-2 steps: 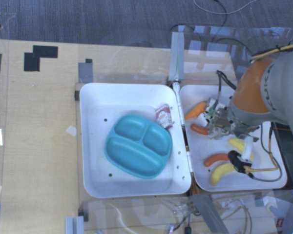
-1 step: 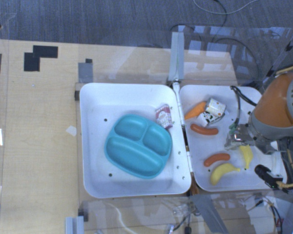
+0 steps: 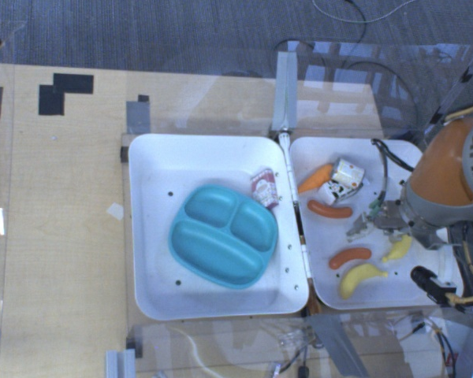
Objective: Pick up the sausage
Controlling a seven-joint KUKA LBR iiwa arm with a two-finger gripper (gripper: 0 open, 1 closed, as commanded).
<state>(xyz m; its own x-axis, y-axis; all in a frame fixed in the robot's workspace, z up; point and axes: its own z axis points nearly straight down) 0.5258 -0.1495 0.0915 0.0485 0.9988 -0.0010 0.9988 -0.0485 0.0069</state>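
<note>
Two red sausages lie in the right bin [image 3: 426, 294]. One sausage [image 3: 329, 209] sits near the bin's middle left, below an orange carrot [image 3: 315, 178]. The other sausage [image 3: 350, 257] lies lower down, beside a yellow banana [image 3: 361, 278]. My gripper [image 3: 368, 220] hangs over the right bin, between the two sausages and a little to their right. No sausage shows in its grasp. The arm's orange band [image 3: 449, 168] rises behind it on the right.
A white carton [image 3: 347, 178] stands next to the carrot. A small second banana [image 3: 398, 248] lies under the wrist. The left bin [image 3: 154, 290] holds a teal divided plate [image 3: 223, 235] and a red packet [image 3: 265, 187]. A ridge [image 3: 296, 227] separates the bins.
</note>
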